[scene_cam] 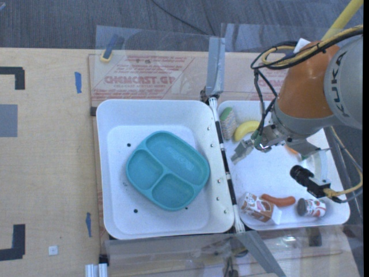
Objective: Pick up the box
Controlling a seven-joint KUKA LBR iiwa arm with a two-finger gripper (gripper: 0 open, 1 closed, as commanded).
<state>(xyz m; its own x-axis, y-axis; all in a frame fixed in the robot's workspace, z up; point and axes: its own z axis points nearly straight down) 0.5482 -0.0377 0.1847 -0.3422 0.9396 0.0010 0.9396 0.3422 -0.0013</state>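
**Gripper hangs well short of the box in the crowded right bin**

The small brown-and-white printed carton box [258,206] lies at about six o'clock in the shallow white right bin [340,215], close to the bin's near wall. A reddish-brown sausage-shaped toy [278,200] lies just beside it at its three o'clock, and a small printed can on its side [311,208] sits farther along the same way.

The grey two-finger gripper [245,149] hovers at about ten o'clock in that bin, apart from the box. Whether its jaws are spread or pressed together I cannot tell; nothing is seen between them. A yellow banana-shaped toy [247,130] and a pale green-topped item [228,119] lie at its twelve o'clock.

The shallow white left bin [109,154] bears a teal plastic divided plate [167,169].

Likely risks: the sausage sits so near the box that a finger could land on it and nudge both aside, or pinch the wrong thing. The box also lies near the wall, so a finger coming down on that side may strike the rim and spoil the grasp.
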